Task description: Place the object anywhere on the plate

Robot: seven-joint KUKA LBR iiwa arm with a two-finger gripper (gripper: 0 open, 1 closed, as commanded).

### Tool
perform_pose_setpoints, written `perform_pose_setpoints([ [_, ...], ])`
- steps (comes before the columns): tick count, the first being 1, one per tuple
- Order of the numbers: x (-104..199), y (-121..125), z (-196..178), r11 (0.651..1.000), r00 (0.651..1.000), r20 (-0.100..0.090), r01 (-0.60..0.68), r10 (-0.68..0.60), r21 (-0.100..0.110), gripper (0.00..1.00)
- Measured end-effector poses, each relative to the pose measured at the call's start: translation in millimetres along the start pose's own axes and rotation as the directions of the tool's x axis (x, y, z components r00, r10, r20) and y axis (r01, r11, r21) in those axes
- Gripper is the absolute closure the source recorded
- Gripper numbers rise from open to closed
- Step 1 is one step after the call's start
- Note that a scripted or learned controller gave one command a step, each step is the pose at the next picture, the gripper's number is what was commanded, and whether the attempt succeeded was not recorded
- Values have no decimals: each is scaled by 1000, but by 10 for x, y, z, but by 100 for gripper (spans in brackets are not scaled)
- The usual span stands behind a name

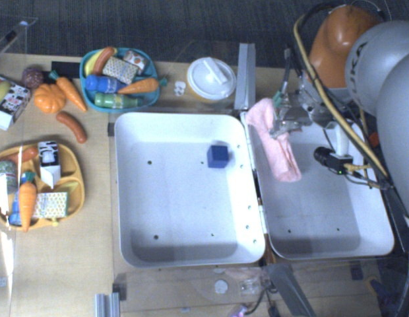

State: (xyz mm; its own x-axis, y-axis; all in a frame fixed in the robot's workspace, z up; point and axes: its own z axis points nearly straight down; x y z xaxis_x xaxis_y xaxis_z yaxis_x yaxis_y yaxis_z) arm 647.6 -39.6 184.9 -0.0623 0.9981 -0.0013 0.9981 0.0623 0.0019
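Two bins sit side by side mid-bench. The left bin has a cube in it, up toward the back right part. The right bin has a cloth lying along its back left side, draped up near the divide between the bins. The gripper is right at the cloth's upper end, arm coming in from the right. Behind the left bin there's a lidded tub, and left of that a bowl full of toy food. Further left, loose toy veg lies on the bench. A tray of more toy food sits left of the left bin.
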Motion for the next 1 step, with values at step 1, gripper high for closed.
perform_pose_setpoints([
  [1, 15, 14, -402, 1000, 1000, -1, 9, -9, -2, 100],
])
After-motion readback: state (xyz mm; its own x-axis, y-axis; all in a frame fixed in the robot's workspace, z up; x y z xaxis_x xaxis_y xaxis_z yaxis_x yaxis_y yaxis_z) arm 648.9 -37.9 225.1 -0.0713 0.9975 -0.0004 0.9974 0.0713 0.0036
